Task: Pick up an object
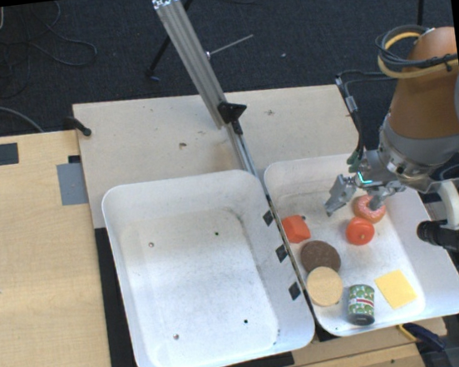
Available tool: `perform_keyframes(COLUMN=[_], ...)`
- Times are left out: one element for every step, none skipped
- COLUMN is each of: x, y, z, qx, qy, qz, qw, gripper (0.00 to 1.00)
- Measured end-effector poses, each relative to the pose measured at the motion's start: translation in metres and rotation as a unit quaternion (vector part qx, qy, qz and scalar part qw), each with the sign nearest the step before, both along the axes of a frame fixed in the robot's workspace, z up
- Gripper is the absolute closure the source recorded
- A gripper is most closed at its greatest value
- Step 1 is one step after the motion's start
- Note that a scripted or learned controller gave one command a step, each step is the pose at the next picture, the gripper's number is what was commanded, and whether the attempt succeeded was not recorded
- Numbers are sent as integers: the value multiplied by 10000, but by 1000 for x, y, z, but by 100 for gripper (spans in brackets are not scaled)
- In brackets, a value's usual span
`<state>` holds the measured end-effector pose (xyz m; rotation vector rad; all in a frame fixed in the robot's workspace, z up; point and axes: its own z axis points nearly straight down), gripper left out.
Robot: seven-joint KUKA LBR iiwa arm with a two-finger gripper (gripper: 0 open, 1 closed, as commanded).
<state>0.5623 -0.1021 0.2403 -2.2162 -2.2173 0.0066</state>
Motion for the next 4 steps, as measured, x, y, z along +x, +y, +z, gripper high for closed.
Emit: perform_keyframes(x=[1,-9,-16,-15], y=[-1,0,0,1], z=[2,-45,-91,-142], qx=[-4,-1,1,4], qy=[-23,5,5,-31], qz=[-14,-7,-6,-13], qw=[10000,10000,10000,10000], gripper=[0,0,0,0])
